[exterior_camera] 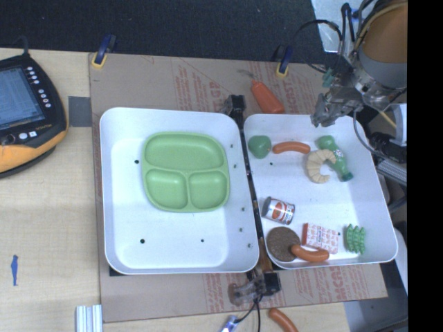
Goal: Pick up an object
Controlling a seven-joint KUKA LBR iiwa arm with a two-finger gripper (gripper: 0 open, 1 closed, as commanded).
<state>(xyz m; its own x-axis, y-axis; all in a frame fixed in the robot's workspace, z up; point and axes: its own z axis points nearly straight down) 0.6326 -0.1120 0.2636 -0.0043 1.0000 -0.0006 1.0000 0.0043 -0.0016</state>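
Currently the gripper (325, 114) hangs over the back edge of the right bin (370, 185), above and just short of the croissant (320, 166) and the green bottle (335, 154). Whether it is spread or closed I cannot tell — too dark and small, and nothing shows between its tips.

Risks: croissant and bottle lie touching, so a descent there may catch both or nudge one aside. The sausage (291, 147) is round and may roll off the tips. A drop this near the bin's back wall could strike the rim — likely a failed grab.
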